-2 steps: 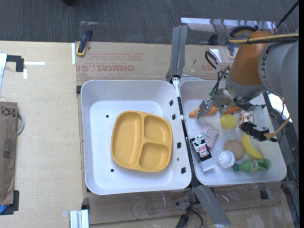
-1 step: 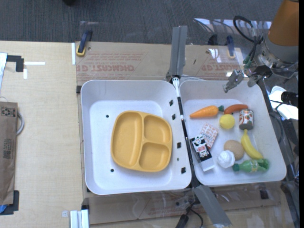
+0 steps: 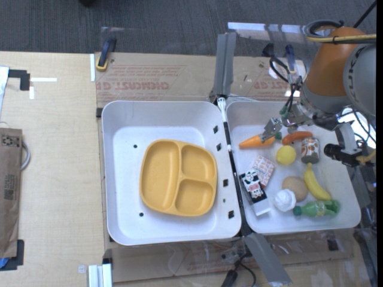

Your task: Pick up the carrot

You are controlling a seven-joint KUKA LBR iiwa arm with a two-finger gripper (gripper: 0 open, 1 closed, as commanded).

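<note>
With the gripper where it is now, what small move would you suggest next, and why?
Probably a short descent onto the carrot, then a close. The gripper sits right at the carrot's thick end in the right bin, but nothing shows between its fingers. The red pepper lies close by, so the move should stay small.

My target, the carrot (image 3: 254, 140), is an orange toy with a pointed tip and a greenish top. It lies almost flat in the upper left part of the right bin, tip toward the divider between the bins, top end up and right.
</note>
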